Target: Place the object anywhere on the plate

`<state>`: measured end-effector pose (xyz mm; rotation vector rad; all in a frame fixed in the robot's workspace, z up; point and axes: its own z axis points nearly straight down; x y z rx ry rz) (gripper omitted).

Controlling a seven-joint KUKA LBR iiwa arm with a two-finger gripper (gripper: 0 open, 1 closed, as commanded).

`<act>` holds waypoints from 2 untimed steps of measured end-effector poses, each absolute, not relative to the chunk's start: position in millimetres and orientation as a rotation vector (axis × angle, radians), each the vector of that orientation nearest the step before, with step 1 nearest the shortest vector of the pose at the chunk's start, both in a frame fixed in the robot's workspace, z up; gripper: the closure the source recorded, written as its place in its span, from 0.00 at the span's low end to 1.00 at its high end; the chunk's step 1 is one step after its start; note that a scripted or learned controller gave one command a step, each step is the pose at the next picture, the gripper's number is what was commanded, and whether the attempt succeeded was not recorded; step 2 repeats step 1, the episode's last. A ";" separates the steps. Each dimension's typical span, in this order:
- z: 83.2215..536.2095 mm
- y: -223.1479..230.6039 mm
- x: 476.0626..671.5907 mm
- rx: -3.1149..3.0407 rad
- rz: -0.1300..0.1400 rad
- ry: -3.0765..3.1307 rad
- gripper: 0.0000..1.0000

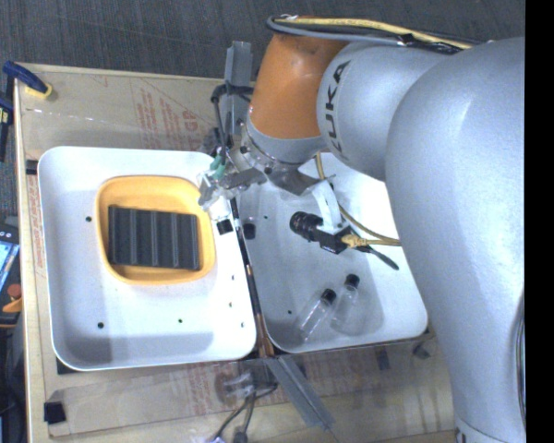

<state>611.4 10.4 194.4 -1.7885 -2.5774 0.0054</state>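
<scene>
A yellow plate (pixel 152 192) with a dark ridged middle lies in the left bin (pixel 74 321). Two small clear vials with black caps (pixel 337 301) lie in the right bin (pixel 388 317) near its front. My gripper (pixel 236 229) hangs over the rims where the two bins meet, just right of the plate's right edge. Its two black fingertips (pixel 224 226) stand apart, open, and I see nothing held between them. The arm's orange band and grey body cover the back of the right bin.
A black cable end (pixel 316 230) hangs from the arm over the right bin. The bench board's edges frame both bins, and a blue clamp (pixel 26 77) sits at its back left corner.
</scene>
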 end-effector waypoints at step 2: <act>194.6 9.7 611.5 -1.790 0.005 -2.577 0.00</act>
